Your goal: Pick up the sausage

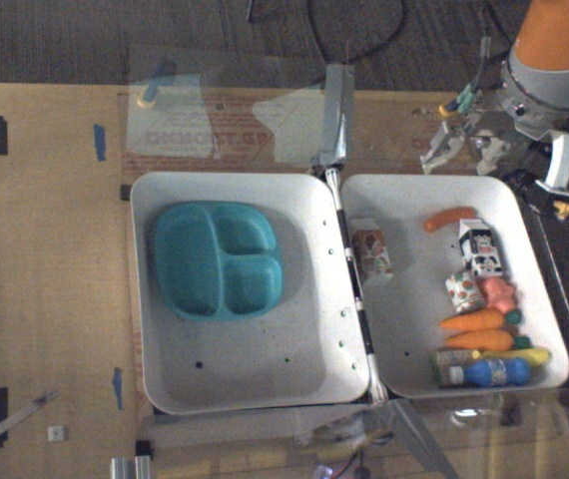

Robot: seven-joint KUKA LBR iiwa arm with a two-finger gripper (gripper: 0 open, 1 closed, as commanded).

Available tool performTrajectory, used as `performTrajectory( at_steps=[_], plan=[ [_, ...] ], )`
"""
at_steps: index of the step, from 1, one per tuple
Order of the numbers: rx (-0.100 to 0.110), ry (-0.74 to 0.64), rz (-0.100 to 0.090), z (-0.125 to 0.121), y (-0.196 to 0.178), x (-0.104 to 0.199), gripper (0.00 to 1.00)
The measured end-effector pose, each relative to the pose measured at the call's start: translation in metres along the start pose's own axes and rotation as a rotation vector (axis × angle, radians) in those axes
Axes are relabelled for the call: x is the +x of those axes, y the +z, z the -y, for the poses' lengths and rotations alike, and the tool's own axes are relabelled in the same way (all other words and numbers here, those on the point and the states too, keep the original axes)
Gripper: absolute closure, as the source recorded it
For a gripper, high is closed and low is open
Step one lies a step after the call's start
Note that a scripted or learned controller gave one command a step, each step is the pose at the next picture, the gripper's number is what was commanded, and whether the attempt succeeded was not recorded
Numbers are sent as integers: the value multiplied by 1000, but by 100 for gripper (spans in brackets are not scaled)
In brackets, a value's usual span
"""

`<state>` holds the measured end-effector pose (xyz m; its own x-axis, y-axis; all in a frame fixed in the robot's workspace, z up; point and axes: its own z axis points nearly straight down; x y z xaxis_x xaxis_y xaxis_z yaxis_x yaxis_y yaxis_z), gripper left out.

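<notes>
In right bin (404,367), near far wall: sausage (450,218) lying flat, just beside small carton (480,248). Gripper (456,146) above desk (45,297) beyond bin's far rim, fingers spread, holding nothing.

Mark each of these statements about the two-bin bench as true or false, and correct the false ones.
1. The sausage lies in the right bin. True.
2. The teal divided plate sits in the same bin as the sausage. False: the plate is in the left bin.
3. The gripper holds the sausage. False: the gripper is above the right bin's far rim, apart from the sausage, which lies on the bin floor.
4. Two carrots lie near the right bin's right side. True.
5. The blue bottle stands next to the sausage. False: it lies at the near edge of the right bin, far from the sausage.
</notes>
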<state>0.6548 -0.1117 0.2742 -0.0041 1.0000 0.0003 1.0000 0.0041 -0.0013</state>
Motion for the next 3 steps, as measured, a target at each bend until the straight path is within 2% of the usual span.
performTrajectory(
  at_steps=[1, 2, 3],
  plan=[
    [0, -46, 1, 0, 100, -62, 0],
    [-4, -122, 1, -13, 186, -82, 0],
    [-8, -123, 3, -14, 175, -82, 100]
  ],
)
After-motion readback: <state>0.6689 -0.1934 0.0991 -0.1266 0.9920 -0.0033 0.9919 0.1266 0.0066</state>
